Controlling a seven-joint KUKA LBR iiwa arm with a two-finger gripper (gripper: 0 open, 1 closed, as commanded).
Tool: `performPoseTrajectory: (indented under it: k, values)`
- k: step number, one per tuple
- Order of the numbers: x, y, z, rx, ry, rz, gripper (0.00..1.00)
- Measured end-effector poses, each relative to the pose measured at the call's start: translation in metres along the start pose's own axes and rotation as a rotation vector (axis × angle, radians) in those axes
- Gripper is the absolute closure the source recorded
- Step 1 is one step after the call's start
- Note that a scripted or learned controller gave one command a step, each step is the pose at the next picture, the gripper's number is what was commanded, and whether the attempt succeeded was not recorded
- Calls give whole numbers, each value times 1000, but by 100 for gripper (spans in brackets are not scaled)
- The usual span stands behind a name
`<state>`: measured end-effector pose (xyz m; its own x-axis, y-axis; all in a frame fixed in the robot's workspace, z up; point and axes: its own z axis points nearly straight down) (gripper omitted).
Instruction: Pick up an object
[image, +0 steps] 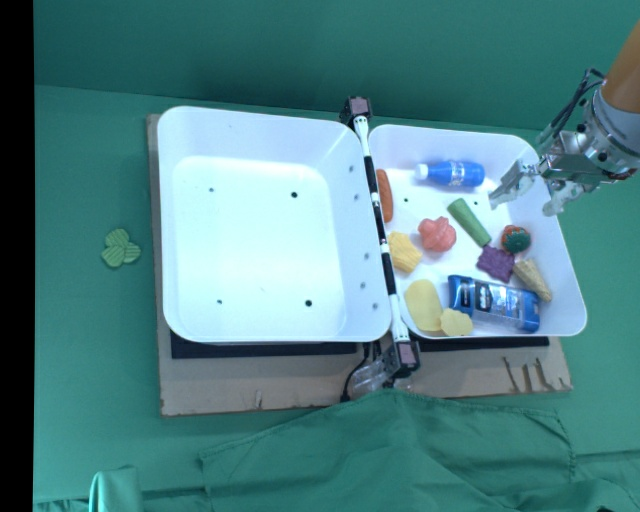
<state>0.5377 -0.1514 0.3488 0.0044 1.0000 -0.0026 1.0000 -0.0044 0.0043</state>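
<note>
The right bin holds several small items: a blue bottle, a green stick, a pink lump, a red-green ball, a purple piece, a blue packet, yellow pieces and an orange stick. My gripper hangs over the bin's far right corner, above and right of the green stick. Its two fingers stand spread apart with nothing between them.
The left bin lies beside the right one, a hinge bar between them. Both rest on cardboard. A green leaf-shaped toy lies on the cloth left of the bins. Folded green cloth covers the front.
</note>
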Motion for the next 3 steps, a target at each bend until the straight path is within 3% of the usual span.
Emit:
performPoseTrajectory:
  k: [1,2,3]
  values:
    - [3,-6,104,10,3,0,0]
    - [13,-47,164,-14,-2,0,0]
    - [32,13,164,-11,-4,-3,0]
